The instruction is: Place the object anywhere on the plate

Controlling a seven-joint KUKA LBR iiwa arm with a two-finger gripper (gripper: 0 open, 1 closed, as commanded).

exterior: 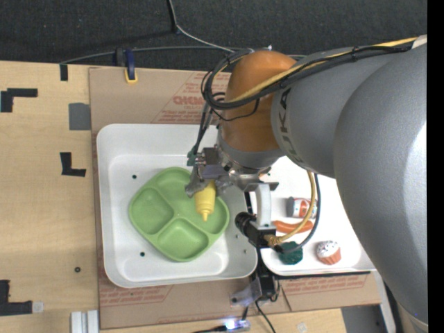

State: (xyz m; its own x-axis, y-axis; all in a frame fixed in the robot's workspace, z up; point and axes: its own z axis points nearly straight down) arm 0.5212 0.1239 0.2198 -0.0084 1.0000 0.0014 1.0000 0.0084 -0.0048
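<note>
Down at six o'clock, the green plate [177, 220] sits in the left bin [111, 186]. Over its three o'clock edge hangs the yellow bottle [205, 203], tip down. Just past it, at twelve o'clock, the claw [202, 183] pinches the bottle's top. I think letting go is what's left.

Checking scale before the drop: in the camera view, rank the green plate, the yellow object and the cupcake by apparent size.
1. green plate
2. yellow object, at the gripper over the plate
3. cupcake, right bin; looks only a little smaller than the yellow object, so that order is unsure.
</note>
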